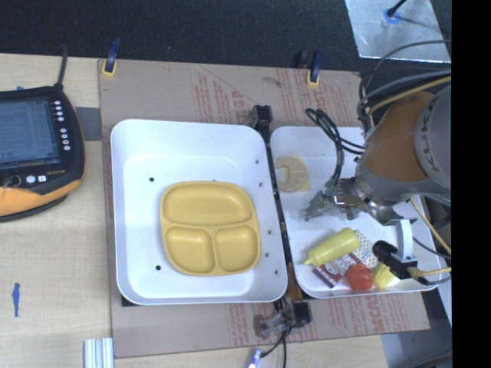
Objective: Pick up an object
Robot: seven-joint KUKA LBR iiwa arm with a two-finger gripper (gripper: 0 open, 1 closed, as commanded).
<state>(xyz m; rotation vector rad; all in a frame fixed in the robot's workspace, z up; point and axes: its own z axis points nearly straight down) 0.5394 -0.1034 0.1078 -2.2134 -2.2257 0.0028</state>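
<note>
The gripper (321, 205) hangs low in the right bin (307, 282), fingers spread with nothing between them. Nearest are a tan ring-shaped piece (292, 173) and a glossy yellow squeeze bottle (334, 246) — beside that, a red tomato-like toy (360, 279). In the left bin (130, 205) lies a smooth 3-compartment yellow tray (209, 227).

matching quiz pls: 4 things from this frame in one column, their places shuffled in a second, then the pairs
Things:
1. yellow divided tray
2. yellow squeeze bottle
3. tan flat piece
4. handheld screen unit

Places:
A. right bin, far left corner
B. on the bench, left of both bins
C. left bin, middle
D. right bin, near side, beside a red item

Pairs: 1-C, 2-D, 3-A, 4-B
</note>
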